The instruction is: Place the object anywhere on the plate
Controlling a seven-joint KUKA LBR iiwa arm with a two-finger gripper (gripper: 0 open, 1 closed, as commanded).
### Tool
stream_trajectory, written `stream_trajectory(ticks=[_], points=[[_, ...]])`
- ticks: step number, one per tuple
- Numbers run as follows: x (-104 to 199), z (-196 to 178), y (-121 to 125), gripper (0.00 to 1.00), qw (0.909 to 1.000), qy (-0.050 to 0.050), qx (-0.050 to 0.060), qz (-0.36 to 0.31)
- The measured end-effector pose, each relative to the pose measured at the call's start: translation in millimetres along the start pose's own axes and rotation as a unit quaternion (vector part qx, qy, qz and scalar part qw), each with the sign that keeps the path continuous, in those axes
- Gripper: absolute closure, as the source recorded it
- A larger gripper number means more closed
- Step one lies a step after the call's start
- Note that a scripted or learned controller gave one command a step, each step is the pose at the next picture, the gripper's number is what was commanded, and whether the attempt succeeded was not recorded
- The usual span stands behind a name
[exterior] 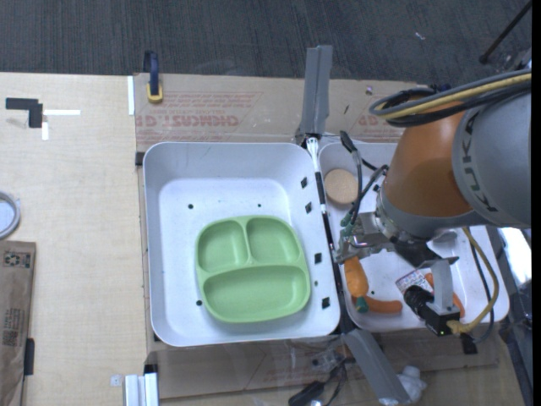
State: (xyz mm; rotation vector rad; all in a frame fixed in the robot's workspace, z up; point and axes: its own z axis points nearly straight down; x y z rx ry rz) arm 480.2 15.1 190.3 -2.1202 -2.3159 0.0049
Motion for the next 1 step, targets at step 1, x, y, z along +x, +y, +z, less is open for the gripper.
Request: stream_trajectory(ticks=[1], points=[[58.5, -0.3, 46.0, 1.00, 0.9898, 0.000, -0.001, -0.142]])
